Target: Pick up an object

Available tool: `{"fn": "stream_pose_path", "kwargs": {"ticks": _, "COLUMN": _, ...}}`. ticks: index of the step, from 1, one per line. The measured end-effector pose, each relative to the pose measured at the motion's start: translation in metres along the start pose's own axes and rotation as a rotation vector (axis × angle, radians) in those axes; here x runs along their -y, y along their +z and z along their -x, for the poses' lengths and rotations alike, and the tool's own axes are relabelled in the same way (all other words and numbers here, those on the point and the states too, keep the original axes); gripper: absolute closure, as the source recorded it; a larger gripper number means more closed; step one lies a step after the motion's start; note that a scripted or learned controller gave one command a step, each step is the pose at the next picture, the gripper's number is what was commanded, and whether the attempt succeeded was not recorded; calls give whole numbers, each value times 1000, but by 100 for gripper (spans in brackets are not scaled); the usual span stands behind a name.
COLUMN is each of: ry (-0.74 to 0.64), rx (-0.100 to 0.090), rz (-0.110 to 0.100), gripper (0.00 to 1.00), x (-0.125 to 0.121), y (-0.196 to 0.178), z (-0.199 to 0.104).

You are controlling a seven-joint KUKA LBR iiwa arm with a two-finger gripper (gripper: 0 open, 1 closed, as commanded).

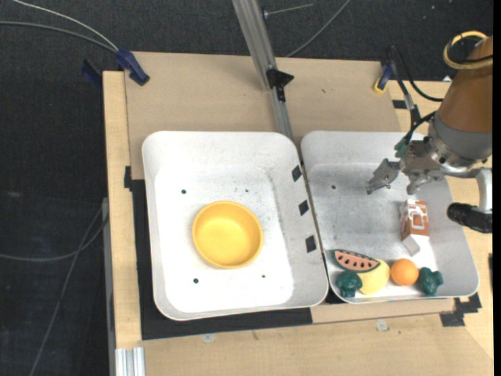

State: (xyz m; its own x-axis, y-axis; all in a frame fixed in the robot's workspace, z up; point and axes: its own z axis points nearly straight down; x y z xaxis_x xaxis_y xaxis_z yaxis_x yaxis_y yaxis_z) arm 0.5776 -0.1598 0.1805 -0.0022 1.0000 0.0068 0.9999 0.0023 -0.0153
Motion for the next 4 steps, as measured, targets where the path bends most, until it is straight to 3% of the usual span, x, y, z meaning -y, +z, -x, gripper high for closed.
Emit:
{"fn": "stream_pose_path", "kwargs": {"ticks": 2, "ry": 3, "rx": -1, "rz": -1, "gripper": 0, "x": 0, "y": 88, "z": 1}}
{"fn": "stream_pose_path", "kwargs": {"ticks": 3, "ry": 3, "rx": -1, "rz": 8, "gripper": 100, "x": -2, "y": 72, "z": 1}}
{"fn": "stream_pose_path", "kwargs": {"ticks": 4, "ry": 2, "rx": 7, "rz": 21, "gripper": 100, "x": -3, "y": 27, "z": 3}}
